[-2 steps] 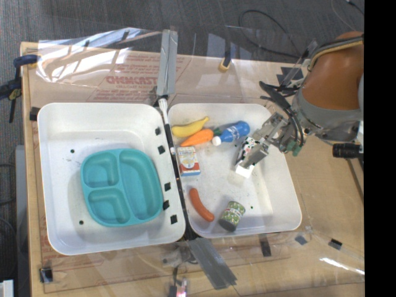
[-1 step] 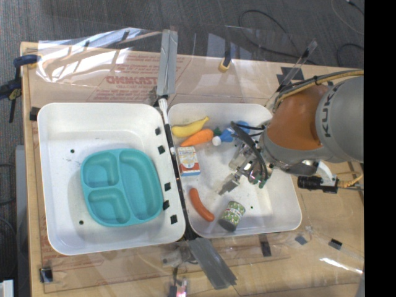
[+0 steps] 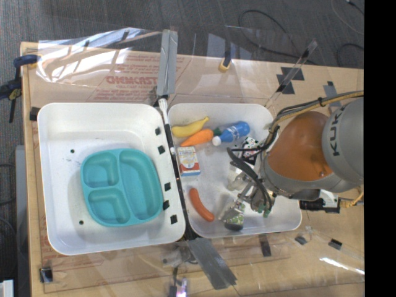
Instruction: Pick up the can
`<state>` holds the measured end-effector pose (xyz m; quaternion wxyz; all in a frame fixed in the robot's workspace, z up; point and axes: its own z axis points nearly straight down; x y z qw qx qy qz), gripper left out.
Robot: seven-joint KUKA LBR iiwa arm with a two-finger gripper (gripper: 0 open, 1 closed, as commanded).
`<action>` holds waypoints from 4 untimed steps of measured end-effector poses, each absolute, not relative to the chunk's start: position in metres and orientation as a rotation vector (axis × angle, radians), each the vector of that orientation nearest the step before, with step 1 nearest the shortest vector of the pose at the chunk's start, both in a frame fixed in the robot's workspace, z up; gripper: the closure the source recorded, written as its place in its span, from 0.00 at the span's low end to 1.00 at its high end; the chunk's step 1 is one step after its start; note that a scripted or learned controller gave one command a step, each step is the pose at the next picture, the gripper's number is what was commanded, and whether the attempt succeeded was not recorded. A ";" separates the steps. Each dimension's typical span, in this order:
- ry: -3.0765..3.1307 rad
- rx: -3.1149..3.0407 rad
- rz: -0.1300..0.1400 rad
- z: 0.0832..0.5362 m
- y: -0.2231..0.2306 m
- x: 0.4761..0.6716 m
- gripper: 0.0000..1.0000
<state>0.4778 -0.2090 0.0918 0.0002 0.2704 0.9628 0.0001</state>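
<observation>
Right bin's near edge: can at gripper, grip unclear.

Red "CHEMCAST" print on the brown sheet; "KU" on the arm.

Gripper fingers and can blurred, indistinct beneath the wrist

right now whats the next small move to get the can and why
Probably lower a little and close on the can. The gripper sits right above it at the near edge of the right bin, and the can looks to lie on the bin floor, not between the fingers. The sausage lies apart to the left.
</observation>
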 end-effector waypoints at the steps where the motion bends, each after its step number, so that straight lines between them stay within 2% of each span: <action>1: 3.024 0.842 0.000 0.102 -0.209 0.479 1.00; 2: 3.000 0.921 -0.002 0.213 -0.212 0.478 1.00; 3: 2.778 1.461 -0.001 0.246 -0.211 0.478 1.00; 4: 2.884 1.248 -0.001 0.231 -0.146 0.477 1.00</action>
